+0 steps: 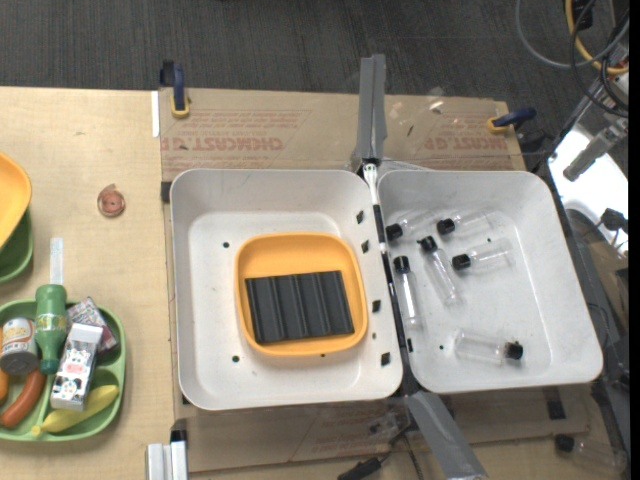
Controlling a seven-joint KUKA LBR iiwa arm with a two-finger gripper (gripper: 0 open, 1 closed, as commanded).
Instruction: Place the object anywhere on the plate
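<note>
1. You find clear vials [470,260] loose in the right bin [560,268], well apart from the orange plate [300,251].
2. Pick the isolated lower vial [487,349].
3. Gripper [590,158] state: you cannot tell.

1. You saw only a small part of the arm [598,158]: a pale grey, smooth-shelled stretch at the right edge, brightly lit and partly washed out.
2. You could make out a darker grey, rod-like piece crossing it at a slant.
3. You saw cables [577,13] looping above it, black ones and a yellow one. You could not tell whether they belonged to the arm.
4. Any finer detail on the shell was too blurred for you to read.
</note>
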